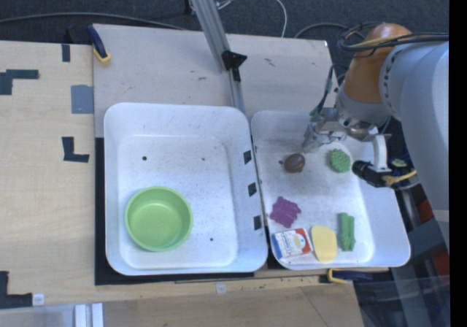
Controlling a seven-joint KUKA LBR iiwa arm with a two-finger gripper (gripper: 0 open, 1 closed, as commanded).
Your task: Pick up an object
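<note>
The arm is reaching in over the right bin (379, 241), and its gripper (321, 136) is hanging low near the bin's far edge, just up and to the right of a small brown object (294, 163). Nothing is sitting between the fingers as far as I can make out, though whether they are apart or together I cannot tell from here. So the pick is looking not yet done: the brown piece, the green knobbly one (338, 160), the purple shape (284, 211) and the rest are all lying on the bin floor.
</note>
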